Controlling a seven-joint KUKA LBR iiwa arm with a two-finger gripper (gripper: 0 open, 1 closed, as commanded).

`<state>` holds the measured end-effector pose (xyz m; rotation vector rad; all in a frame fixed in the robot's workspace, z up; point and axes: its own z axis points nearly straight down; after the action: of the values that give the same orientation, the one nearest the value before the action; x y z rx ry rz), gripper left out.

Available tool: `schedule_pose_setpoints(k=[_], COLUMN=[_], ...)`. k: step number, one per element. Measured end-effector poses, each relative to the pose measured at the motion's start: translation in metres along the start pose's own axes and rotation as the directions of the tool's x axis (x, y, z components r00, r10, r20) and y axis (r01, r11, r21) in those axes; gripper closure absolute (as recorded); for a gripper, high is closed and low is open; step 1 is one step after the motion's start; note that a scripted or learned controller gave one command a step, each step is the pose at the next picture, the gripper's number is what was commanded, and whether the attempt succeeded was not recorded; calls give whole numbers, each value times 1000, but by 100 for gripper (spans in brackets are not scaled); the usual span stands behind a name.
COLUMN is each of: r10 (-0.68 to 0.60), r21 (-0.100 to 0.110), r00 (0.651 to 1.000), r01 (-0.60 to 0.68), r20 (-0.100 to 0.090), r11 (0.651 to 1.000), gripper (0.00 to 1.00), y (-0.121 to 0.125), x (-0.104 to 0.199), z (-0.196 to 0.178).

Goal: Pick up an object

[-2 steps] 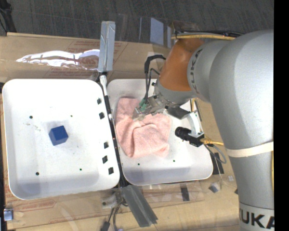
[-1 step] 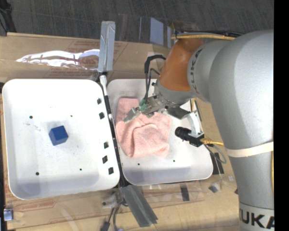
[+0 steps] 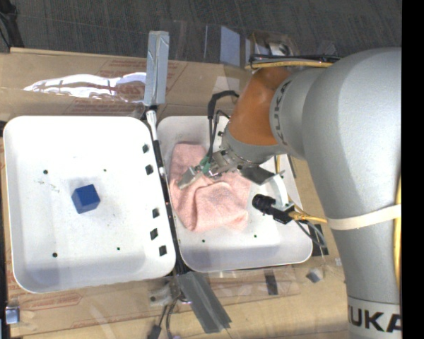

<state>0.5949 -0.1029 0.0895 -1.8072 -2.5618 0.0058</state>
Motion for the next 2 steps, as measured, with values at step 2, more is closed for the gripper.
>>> schedule_pose_setpoints(k=[2], r10=[-93], r21=[-3], r00=[996], r01=[93], r20=[2], r11=[996], gripper=[100], y=[13], x=[36], z=[-101])
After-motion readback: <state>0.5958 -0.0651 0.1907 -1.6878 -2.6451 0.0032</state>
